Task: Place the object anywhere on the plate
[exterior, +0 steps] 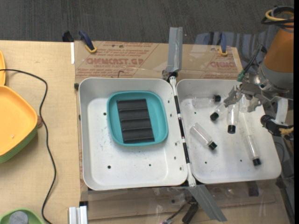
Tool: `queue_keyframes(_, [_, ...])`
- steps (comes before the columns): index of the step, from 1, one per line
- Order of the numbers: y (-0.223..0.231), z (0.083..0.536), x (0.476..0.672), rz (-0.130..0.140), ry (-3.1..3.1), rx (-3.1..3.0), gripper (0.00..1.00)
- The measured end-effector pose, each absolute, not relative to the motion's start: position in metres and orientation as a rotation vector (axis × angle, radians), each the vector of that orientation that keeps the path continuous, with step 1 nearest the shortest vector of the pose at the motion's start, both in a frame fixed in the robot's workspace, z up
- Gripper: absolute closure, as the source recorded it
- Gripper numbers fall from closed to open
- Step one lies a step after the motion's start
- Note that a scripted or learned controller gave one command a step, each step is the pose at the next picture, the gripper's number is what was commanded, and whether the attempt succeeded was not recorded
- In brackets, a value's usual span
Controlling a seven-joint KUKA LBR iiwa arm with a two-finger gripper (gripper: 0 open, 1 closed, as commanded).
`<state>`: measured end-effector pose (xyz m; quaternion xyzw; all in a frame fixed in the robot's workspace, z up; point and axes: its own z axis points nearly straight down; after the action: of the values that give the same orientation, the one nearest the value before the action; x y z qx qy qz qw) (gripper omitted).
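Note:
A teal square plate (161, 125) with a black ribbed insert sits in the left white bin (93, 162). Several clear tubes with black caps lie in the right white bin (224, 169). One tube (202, 136) is near the bin's middle, another tube (251, 147) lies toward the right, and a third tube (205, 100) is at the back. My gripper (242, 101) hangs over the back right of the right bin. A short capped tube (231, 120) shows just below it, and a fifth one (217, 113) is to its left. The view does not show whether either is held.
A grey divider post (175, 50) stands behind the seam between the bins. Cardboard (121, 57) lies behind the left bin. Yellow and green dishes (16, 125) and a black cable (46, 139) rest on the wooden bench to the left.

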<state>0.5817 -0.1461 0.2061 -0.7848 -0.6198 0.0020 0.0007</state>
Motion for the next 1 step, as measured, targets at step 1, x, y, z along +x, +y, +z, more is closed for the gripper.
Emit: queue_keyframes(1, [-0.0876,0.1899,0.5988,0.007,-2.079,-2.351,1.0])
